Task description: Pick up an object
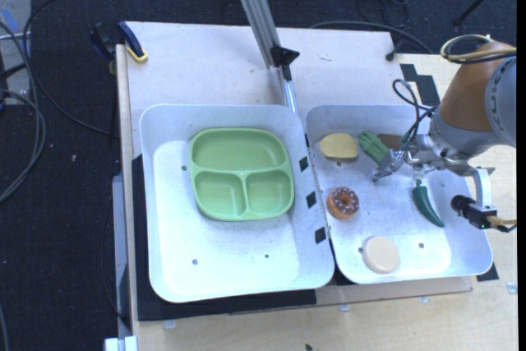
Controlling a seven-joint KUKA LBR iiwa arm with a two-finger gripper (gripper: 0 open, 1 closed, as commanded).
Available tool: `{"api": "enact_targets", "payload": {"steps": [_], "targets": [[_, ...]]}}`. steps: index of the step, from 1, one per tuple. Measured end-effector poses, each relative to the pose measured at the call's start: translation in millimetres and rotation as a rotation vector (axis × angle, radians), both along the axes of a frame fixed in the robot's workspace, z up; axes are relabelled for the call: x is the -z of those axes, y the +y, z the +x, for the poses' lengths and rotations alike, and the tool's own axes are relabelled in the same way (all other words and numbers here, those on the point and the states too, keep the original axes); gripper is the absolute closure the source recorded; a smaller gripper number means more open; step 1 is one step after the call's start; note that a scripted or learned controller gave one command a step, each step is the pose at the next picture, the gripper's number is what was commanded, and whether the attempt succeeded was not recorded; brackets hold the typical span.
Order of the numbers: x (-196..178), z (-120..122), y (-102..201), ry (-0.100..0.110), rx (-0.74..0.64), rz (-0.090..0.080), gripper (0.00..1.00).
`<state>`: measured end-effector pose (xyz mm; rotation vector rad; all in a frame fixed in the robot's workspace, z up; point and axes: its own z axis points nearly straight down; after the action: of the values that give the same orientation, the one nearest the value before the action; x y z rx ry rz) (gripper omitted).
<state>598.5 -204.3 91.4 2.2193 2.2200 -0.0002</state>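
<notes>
My gripper (388,169) hangs low over the middle of the right bin (460,259), reaching in from the right on the grey arm with its orange band (477,90). Nothing is visibly held in it. Just up and left of it lies a green ridged piece (373,146), and beside that a yellow rounded piece (339,146). A glazed donut (343,202) lies down and left of the gripper. A dark green pepper (427,204) lies to its lower right. A cream round disc (381,254) rests near the bin's front edge.
The left bin (164,259) holds a light green divided plate (242,174). A slanted metal pole (256,0) runs down to the ridge between the bins. A black fitting (470,211) sits at the right bin's right wall.
</notes>
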Motion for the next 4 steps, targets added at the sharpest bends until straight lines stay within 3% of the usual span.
{"api": "enact_targets", "payload": {"steps": [1,3,4], "targets": [[-12,1,0,-0.003,0.0,-0.001,1.0],[-121,-6,1,-0.006,-0.002,-0.001,1.0],[-115,-9,56,0.002,-0.007,0.004,1.0]]}}
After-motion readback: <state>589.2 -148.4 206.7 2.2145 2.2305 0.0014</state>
